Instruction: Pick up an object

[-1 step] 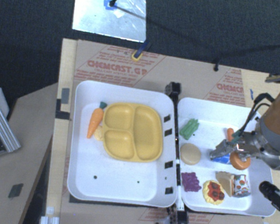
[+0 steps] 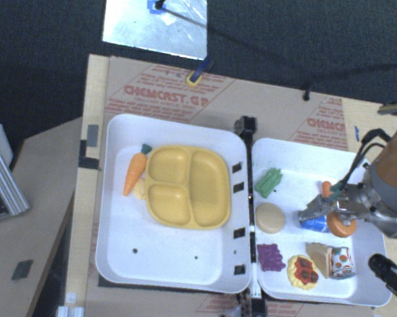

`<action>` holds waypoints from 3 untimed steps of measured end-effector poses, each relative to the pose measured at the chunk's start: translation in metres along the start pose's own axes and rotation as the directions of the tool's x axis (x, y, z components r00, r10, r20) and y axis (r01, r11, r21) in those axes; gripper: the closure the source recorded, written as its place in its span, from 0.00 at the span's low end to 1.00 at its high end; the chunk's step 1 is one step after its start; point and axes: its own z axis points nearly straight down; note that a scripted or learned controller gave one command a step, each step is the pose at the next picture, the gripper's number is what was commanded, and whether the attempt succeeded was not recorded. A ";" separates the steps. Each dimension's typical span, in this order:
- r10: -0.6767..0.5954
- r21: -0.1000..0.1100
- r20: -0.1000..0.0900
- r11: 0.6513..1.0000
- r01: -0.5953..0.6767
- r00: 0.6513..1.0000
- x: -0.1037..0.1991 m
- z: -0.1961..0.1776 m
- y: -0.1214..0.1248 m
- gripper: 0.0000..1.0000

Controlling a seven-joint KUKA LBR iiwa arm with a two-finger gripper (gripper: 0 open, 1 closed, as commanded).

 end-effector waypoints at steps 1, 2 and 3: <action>0.001 0.004 -0.001 1.000 -0.001 1.000 0.004 0.052 -0.009 0.00; 0.002 0.004 -0.001 1.000 -0.002 1.000 0.007 0.095 -0.009 0.00; 0.001 -0.004 0.000 1.000 -0.001 1.000 0.007 0.144 -0.007 0.00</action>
